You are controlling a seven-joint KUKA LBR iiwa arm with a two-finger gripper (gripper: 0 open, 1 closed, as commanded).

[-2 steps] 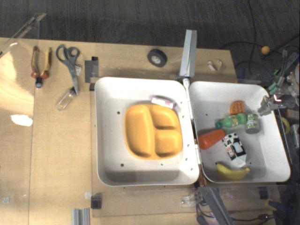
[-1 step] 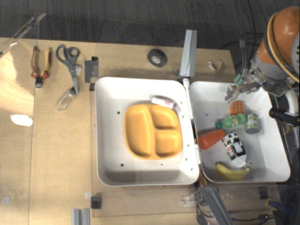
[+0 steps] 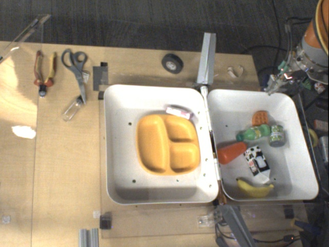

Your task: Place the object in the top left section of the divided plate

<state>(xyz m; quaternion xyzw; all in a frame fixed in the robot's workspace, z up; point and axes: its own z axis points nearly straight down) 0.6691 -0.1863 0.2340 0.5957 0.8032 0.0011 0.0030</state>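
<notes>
Bins, two of them, are sitting on the tabletop [image 3: 61,153]: one yellow divided plate [image 3: 167,143] lying in the left bin [image 3: 118,179], six objects including one carrot [image 3: 232,152] and one banana [image 3: 255,188] resting in the right bin [image 3: 303,184]. The gripper [image 3: 275,81] is hovering at the right bin's far edge; its opening I cannot tell.

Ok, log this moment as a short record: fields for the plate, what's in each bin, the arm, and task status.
left bin: yellow divided plate; small white packet at the plate's far edge
right bin: carrot, green bottle, small can, orange item, black-and-white carton, banana
gripper: above the right bin's far corner, nothing seen held
bench: scissors, pliers, tape roll
task status: plate sections bare; placing not yet done
</notes>
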